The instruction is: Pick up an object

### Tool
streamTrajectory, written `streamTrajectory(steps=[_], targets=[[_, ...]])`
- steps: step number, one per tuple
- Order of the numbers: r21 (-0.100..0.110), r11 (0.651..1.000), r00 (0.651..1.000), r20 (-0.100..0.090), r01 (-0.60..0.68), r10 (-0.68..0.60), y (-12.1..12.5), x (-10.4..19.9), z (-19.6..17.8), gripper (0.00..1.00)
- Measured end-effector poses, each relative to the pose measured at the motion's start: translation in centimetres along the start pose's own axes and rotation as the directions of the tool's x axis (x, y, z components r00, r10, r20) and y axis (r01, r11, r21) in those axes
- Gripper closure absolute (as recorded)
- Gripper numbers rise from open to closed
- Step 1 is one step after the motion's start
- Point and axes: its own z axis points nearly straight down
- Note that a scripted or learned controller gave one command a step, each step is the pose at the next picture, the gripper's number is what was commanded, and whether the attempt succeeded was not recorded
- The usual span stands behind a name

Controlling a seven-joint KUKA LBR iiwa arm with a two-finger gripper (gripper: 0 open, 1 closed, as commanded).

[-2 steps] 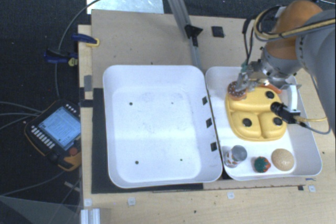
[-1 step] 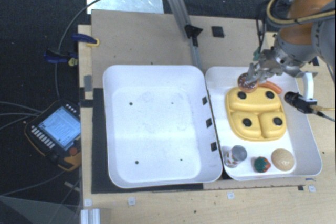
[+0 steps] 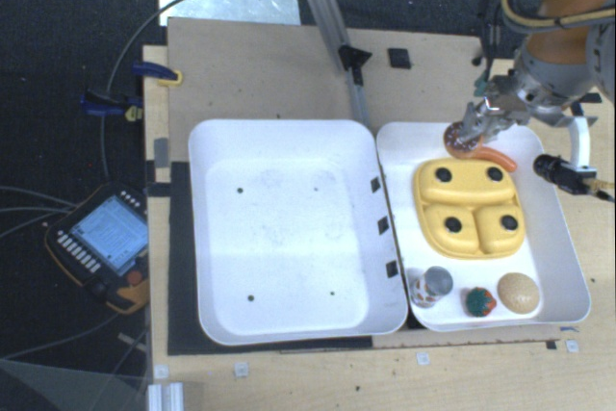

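Reaching into the right bin [image 3: 553, 207], the gripper [image 3: 472, 135] is hovering over a brown object [image 3: 460, 145], nothing lifted yet, jaw state untellable.

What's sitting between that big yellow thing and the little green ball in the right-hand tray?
Nothing: in the camera view, just bare white floor of the right bin separates the yellow molded piece from the green ball.

Even bright overhead light, white bins [image 3: 289, 236] nearly blown out (soft shadows), grainy, slightly blurred, dark surroundings
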Motion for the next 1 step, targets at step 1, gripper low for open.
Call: streamTrajectory(steps=[1], targets=[[0.002,1.0,1.0,0.0,0.0,0.0,0.14,0.02,-2.22,1.0]])
